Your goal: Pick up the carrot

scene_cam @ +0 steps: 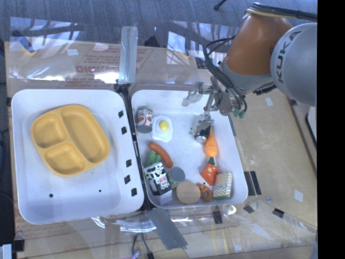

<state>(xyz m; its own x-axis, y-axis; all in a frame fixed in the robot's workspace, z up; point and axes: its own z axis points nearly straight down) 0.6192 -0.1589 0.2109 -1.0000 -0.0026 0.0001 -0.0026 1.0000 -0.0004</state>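
The carrot (211, 144) is small and orange with a green stub at its near end. It lies lengthwise by the right wall of the right bin (241, 169). My gripper (201, 128) hangs low over the bin, just above and left of the carrot's far end, close to it or touching it. The grey arm with its orange band (253, 39) reaches in from the upper right. Nothing is lifted; the carrot rests on the bin floor.
The right bin also holds a can (143, 120), a fried egg (163, 127), a sausage (160, 154), a cow-print carton (156, 178), a tan ball (188, 192), a red-orange pepper (209, 172) and a waffle block (223, 184). A yellow divided plate (70, 139) lies in the left bin.
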